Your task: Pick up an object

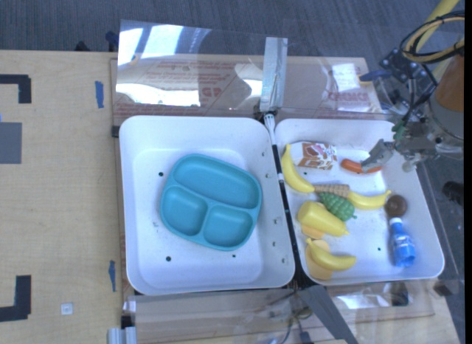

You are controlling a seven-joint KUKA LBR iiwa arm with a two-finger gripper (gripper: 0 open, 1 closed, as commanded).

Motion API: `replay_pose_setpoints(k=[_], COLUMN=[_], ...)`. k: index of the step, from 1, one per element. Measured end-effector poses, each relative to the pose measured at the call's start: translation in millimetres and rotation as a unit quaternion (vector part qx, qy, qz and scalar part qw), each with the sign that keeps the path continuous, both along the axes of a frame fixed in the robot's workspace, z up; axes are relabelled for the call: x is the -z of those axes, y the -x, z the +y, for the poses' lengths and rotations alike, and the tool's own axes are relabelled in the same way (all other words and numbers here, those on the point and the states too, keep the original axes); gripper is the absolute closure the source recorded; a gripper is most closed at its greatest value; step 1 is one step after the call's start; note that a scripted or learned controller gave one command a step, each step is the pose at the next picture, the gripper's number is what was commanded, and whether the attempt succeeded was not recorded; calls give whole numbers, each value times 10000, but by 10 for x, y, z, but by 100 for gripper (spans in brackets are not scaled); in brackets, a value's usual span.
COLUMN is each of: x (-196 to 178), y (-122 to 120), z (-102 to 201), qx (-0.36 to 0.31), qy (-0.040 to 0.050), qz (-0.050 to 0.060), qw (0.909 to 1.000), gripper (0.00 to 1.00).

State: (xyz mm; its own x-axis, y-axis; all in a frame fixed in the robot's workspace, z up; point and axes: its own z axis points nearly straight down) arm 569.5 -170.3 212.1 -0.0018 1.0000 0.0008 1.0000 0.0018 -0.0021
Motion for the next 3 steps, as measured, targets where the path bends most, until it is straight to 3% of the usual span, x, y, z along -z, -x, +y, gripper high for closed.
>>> replay_pose_setpoints(k=[1,2,3], x=[1231,1246,1133], y=[-370,295,274], z=[480,529,523], qx=[790,711,722], qy=[10,4,12], qz=[-44,-28,-62], qw=[9969,9975,9974], gripper=[0,0,100])
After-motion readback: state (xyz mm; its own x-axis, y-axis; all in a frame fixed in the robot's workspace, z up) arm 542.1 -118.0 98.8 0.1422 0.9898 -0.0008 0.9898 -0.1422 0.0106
